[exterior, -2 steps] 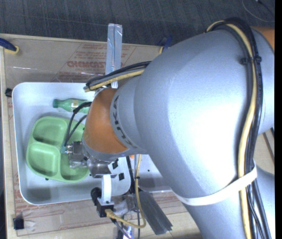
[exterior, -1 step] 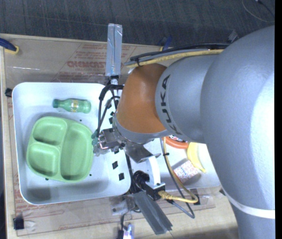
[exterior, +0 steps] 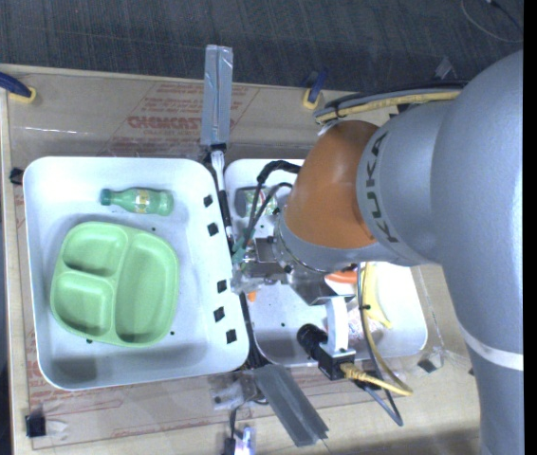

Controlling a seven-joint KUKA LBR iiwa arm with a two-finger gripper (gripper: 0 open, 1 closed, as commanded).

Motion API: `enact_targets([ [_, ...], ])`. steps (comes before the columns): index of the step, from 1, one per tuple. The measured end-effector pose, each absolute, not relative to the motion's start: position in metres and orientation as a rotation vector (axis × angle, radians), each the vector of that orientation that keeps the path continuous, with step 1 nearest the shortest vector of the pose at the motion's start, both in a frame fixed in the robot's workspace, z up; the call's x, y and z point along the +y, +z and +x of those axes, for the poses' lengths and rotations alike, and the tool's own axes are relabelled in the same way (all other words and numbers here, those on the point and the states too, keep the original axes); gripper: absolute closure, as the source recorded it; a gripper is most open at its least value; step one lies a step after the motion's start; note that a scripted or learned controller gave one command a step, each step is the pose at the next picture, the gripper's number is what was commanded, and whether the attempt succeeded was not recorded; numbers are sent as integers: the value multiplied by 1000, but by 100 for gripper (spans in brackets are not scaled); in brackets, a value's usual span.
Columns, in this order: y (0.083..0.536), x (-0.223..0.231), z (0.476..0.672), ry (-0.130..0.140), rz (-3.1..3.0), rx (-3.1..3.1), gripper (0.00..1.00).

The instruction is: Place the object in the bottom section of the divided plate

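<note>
floor: dark grey carpet (exterior: 107,17) | bench: light wood top (exterior: 107,112) | clamps: blue, bench edge (exterior: 8,85)

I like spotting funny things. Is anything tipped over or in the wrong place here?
Yes, one thing: a small green bottle lies on its side in the left bin, just above the green divided plate, not on it. The plate sits flat. The arm hangs over the right bin.
</note>
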State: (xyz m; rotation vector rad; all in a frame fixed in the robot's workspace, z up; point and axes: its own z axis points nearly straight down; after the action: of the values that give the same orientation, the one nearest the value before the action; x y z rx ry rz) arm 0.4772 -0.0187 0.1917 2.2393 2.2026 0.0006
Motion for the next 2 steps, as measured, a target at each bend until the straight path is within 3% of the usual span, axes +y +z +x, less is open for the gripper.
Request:
enact_targets([
  [1, 281, -1, 477, 0, 2452, 1966, 100],
  [2, 190, 64, 475, -8, 2512, 1894, 100],
])
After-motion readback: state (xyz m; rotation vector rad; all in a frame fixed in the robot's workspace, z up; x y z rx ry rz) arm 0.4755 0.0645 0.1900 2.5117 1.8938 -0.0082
